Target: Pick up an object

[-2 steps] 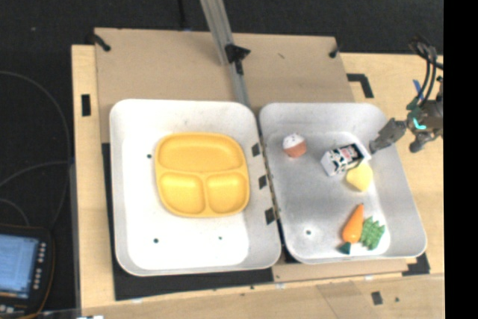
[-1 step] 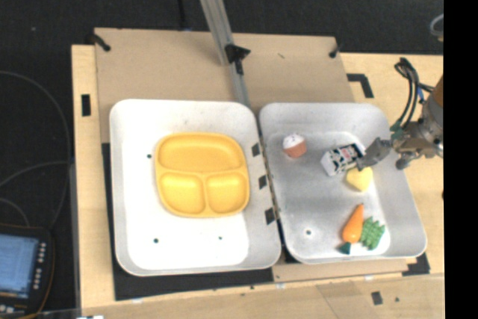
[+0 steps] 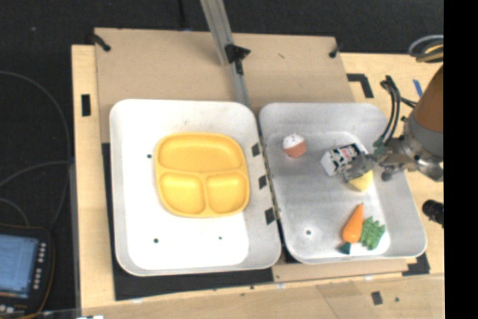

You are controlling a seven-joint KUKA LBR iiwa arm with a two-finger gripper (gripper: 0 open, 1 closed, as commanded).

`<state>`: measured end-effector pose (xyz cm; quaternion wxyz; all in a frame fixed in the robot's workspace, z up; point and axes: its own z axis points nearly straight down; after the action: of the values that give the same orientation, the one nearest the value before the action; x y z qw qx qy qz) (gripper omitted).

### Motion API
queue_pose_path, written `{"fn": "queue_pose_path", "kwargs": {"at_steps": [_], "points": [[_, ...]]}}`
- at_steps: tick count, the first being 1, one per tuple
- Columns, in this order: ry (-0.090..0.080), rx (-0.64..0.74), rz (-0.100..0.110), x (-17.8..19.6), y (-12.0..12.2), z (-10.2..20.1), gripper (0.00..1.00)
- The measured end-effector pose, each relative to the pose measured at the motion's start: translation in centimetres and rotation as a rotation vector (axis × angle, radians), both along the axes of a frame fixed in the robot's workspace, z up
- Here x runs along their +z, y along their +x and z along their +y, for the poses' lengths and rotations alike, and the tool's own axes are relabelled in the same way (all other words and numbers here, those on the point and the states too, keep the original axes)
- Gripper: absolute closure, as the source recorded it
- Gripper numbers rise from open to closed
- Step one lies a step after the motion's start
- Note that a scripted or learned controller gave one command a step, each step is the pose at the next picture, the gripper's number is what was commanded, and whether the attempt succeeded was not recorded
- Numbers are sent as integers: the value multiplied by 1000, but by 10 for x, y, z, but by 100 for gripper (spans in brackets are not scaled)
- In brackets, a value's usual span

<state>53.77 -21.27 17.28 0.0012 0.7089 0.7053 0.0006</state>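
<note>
White plastic, two shallow bins side by side on a tan desk (image 3: pixel 86 160).

Camera view, left bin (image 3: pixel 127 235): holds one yellow divided tray (image 3: pixel 202 174), three compartments, lying flat near the bin's centre.

Camera view, right bin (image 3: pixel 314 123): holds several small items. A small pink-and-white cupcake toy (image 3: pixel 294 146) sits in the upper left part, apart from the others. A crumpled grey-and-white packet (image 3: pixel 341 158) lies toward the middle. A yellow object (image 3: pixel 362 181) lies just beside the packet, on its lower right. An orange carrot toy (image 3: pixel 352 224) is tilted in the lower right part, with a green leafy toy (image 3: pixel 372 233) touching it on the right.

Arm: grey with orange band, entering from the right edge. Its pincer (image 3: pixel 357 166) sits low over the right bin, at the packet and the yellow object; whether it is spread or pressed together cannot be told, nor whether anything is gripped.

Other: an aluminium post (image 3: pixel 213 4) rises at a slant behind the bins.
</note>
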Motion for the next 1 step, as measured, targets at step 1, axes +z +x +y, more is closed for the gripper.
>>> {"fn": "queue_pose_path", "kwargs": {"at_steps": [1], "points": [[0,1,5,-44,5,0,0]]}}
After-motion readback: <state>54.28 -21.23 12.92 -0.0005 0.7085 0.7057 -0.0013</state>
